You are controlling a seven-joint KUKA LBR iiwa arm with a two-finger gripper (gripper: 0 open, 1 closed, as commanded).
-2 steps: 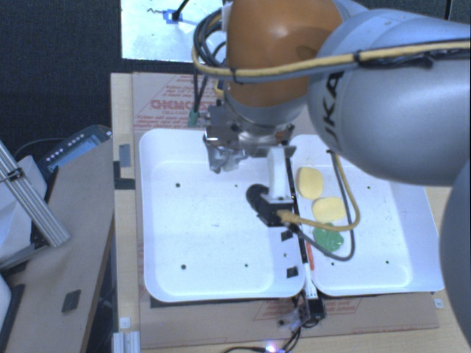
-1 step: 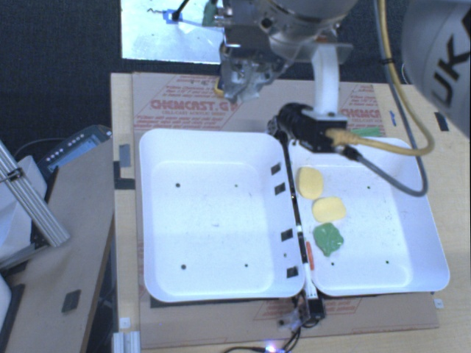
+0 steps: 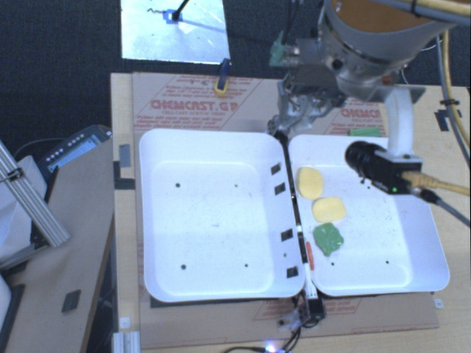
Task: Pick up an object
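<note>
The tool (image 3: 294,120) hangs over the far end of the seam between the two bins; whether it is apart or together cannot be told. In the right bin (image 3: 412,271), near its left wall, two yellow pieces (image 3: 310,182) (image 3: 329,209) and a green piece (image 3: 327,238) lie in a row, untouched.
</note>
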